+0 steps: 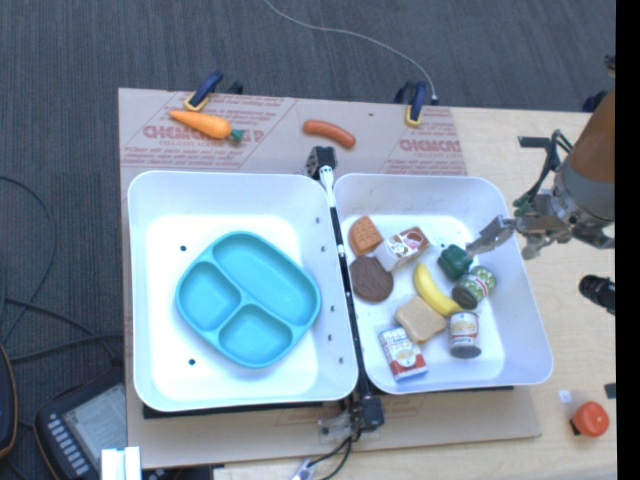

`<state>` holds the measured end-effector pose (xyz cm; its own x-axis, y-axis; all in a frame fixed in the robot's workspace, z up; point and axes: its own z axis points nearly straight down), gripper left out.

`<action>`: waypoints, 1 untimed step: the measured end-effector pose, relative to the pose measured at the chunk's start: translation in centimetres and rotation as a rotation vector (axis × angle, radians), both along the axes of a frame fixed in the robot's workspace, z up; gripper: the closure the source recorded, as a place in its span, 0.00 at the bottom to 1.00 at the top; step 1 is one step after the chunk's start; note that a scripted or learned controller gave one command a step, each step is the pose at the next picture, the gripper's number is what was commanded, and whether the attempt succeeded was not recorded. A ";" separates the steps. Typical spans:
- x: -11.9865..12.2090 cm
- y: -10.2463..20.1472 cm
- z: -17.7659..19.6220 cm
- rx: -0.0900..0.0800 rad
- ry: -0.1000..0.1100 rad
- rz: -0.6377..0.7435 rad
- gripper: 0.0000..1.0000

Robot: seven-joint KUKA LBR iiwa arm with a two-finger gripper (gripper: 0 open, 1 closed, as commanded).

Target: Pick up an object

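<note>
The gripper (pixel 490 236) hangs at the right bin's (pixel 520 368) three o'clock rim, its jaws parted and holding nothing, just beside the small dark green toy (pixel 455 261), which looks light, rigid and slippery, best pinched across its narrow body.

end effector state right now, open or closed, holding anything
end effector: open, holding nothing, fingers spread above the dark green item in the right bin.
</note>
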<state>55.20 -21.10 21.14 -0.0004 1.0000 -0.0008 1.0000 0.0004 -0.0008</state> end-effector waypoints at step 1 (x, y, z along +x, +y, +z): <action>-0.9 0.0 -11.4 0.010 -0.003 0.005 0.00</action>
<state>54.34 -21.09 9.76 -0.0059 0.9999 0.0087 1.0000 0.0058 0.0019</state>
